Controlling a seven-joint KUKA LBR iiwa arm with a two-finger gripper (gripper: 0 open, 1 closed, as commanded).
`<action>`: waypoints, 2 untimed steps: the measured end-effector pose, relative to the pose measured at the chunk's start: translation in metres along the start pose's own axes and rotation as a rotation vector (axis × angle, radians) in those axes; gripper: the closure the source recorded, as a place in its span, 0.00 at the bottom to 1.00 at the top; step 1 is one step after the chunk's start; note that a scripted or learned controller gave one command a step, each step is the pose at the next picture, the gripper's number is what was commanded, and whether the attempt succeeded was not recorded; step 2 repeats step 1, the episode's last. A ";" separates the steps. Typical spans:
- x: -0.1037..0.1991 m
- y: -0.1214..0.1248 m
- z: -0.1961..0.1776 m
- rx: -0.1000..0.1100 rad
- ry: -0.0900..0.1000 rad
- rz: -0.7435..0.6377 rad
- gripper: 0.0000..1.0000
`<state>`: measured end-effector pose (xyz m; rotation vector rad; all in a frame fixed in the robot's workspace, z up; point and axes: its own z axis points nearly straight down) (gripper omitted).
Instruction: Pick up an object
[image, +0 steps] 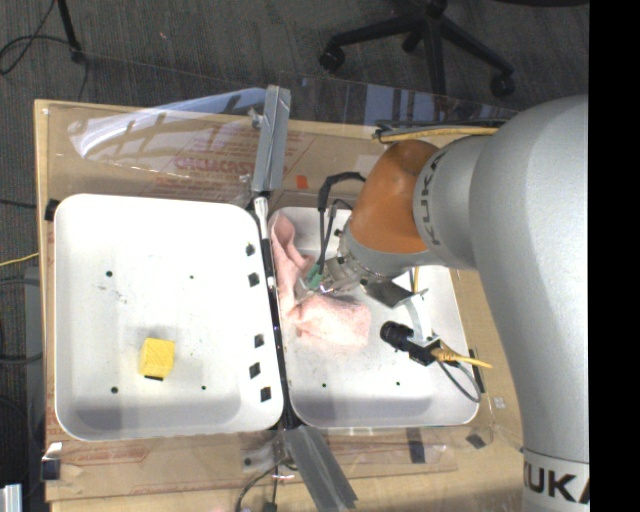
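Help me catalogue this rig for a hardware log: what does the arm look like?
The arm is bulky, rounded and light grey, with an orange band above the wrist and dark KUKA lettering. A thin black cable loops above the small metallic gripper.

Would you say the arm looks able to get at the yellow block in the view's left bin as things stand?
Probably yes: the yellow block lies alone, nothing over it. The claw sits over the pink cloth in the other bin, so it must first cross over.

Counted — one yellow block (157, 358), one pink cloth (325, 316) — and two white bins (150, 250) side by side.
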<state>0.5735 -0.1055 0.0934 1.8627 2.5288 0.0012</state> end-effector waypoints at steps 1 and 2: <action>0.012 0.053 -0.099 0.002 0.000 -0.078 1.00; 0.012 0.053 -0.099 0.002 0.000 -0.078 1.00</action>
